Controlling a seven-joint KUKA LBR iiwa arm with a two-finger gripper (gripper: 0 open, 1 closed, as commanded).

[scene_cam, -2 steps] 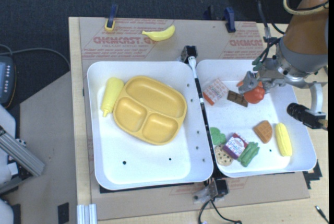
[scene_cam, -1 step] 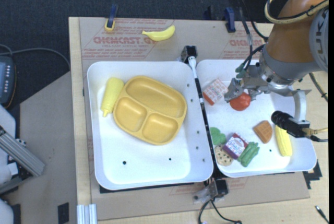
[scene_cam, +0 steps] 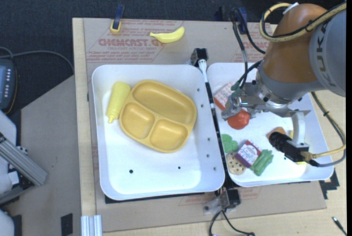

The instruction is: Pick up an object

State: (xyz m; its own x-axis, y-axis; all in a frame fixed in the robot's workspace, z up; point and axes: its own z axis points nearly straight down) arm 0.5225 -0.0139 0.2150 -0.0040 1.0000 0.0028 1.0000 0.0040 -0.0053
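The arm [scene_cam: 300,48] reaches in over the right bin [scene_cam: 316,171], and its gripper [scene_cam: 237,106] hangs low near that bin's left wall, right above a red tomato-like piece [scene_cam: 238,120]. The gripper touches or nearly touches the tomato's top; from this angle I cannot tell whether the jaws are open or closed, or whether they have anything between them.

Any object would serve for the pick, and the closest candidates all lie in the right bin. The tomato sits toward the bin's left wall. A red and white packet [scene_cam: 221,95] lies just beyond it, nearer the far left corner. Toward the near edge are a green leafy piece [scene_cam: 229,145], a cookie [scene_cam: 235,165], a purple box [scene_cam: 248,153], and a green pod [scene_cam: 263,162], bunched close together. An orange piece [scene_cam: 276,132] lies near the bin's middle.

The left bin [scene_cam: 104,119] holds a yellow divided tray [scene_cam: 158,115] in its centre and a yellow bottle [scene_cam: 116,100] touching the tray's left side. A banana [scene_cam: 169,35] rests on the cardboard [scene_cam: 132,42] behind the bins.

The chief risk, as I judge it, is the tomato's round, smooth shape: fingers closing off-centre could squirt it sideways against the wall. The packet is close enough to be caught or nudged too.
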